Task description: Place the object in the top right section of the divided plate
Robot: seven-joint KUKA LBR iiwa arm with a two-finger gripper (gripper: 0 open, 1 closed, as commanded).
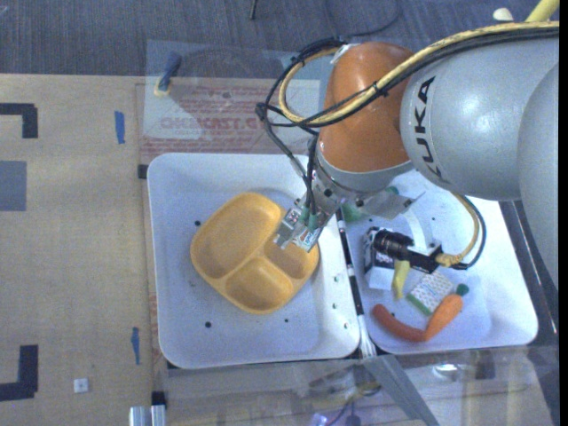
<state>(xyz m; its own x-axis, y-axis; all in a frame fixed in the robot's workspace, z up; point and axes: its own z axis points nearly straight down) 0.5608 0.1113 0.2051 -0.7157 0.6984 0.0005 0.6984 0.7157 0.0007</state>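
A yellow divided plate (251,252) lies in the left white bin (177,327), tilted so its sections run diagonally. My gripper (299,228) hangs over the plate's upper right rim, close to the wall between the two bins. The orange wrist band and grey arm cover what lies behind it. From this height the frame does not show whether anything sits between the gripper's tips.
The right bin (510,327) holds an orange carrot (445,314), a red curved piece (396,327), a small yellow piece (401,279), a white and green packet (428,293) and a green bit (355,210) near the arm. Blue tape marks dot the wooden bench (71,264).
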